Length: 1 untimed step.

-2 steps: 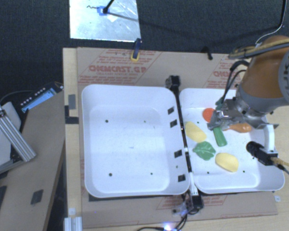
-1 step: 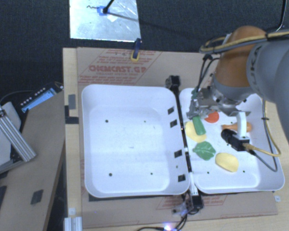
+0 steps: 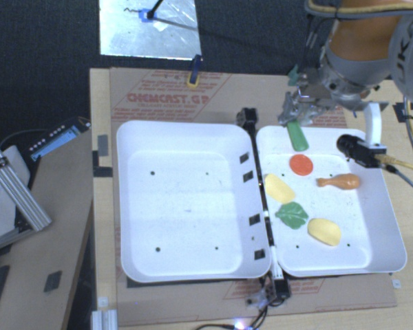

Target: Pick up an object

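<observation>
The right bin point(image 3: 385, 253) holds several toy foods: a green cucumber-like stick point(image 3: 298, 136), a red round slice point(image 3: 301, 164), a brown drumstick point(image 3: 339, 181), a yellow wedge point(image 3: 279, 188), a green leaf point(image 3: 292, 214) and a yellow lump point(image 3: 324, 231). My gripper point(image 3: 297, 113) hangs over the bin's far left corner. The green stick's upper end reaches up across the bin's rim to the gripper's tip. Whether it is gripped or just lies below is unclear.
The left bin point(image 3: 186, 198) sits beside the right one, with a black hinge strip point(image 3: 258, 191) between them. A black cylinder on a white bracket point(image 3: 361, 148) juts over the right bin's far edge. A yellow cable point(image 3: 406, 167) runs off to the right.
</observation>
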{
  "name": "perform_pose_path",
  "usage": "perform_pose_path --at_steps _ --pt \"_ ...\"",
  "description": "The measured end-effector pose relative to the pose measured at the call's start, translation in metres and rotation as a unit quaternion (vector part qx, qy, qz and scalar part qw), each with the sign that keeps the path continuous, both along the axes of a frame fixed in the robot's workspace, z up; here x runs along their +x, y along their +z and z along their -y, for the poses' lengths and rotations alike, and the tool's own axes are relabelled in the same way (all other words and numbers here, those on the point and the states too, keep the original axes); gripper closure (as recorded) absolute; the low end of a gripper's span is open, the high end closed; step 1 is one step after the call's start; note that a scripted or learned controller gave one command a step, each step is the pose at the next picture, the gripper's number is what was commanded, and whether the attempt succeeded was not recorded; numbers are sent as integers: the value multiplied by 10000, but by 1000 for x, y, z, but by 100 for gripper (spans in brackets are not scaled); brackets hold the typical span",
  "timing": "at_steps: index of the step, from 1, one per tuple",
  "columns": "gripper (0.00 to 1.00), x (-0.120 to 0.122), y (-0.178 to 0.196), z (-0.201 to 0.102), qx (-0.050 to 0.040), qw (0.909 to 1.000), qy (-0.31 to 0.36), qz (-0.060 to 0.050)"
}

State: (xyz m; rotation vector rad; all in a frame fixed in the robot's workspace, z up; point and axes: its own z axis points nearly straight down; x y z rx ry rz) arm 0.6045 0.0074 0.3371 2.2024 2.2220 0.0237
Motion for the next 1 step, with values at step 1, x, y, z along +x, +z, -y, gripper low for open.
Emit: perform_pose_path --at_steps 1 --pt "100 -49 -78 -40 1 9999 -6 -136"
